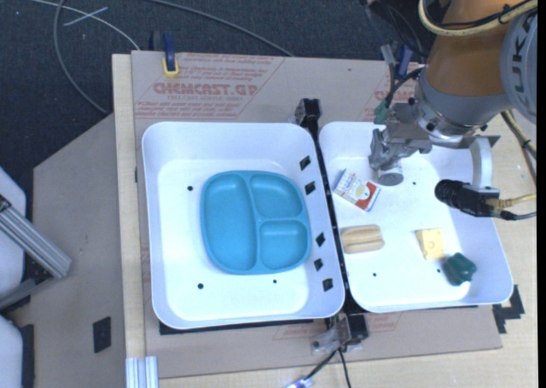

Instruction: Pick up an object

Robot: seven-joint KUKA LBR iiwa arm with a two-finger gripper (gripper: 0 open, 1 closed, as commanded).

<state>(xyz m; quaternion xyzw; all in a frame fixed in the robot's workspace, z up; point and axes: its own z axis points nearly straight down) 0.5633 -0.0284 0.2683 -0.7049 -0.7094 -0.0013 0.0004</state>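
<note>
1. The hand (388,165) hangs low over the right bin (486,292), near that bin's far left corner, with the grey arm (478,37) reaching in above it. From this slanted view I cannot tell whether it is open or closed, and nothing is visibly gripped.
2. The candidates for picking all lie on the floor of the right bin: a small white and red packet (357,190) just beside the hand, toward the bin's left edge; a tan block (362,239) nearer the middle of the left edge; a yellow piece (431,242) and a dark green lump (459,269) toward the near right corner.
3. The left bin (171,165) holds a blue divided plate (255,222) at its centre.
4. Judged from this, the task is at the approach stage: no object is lifted. The packet looks the likeliest target.
5. What is left is the whole grasp: settle onto an object, close on it, and raise it clear of the bin.
</note>
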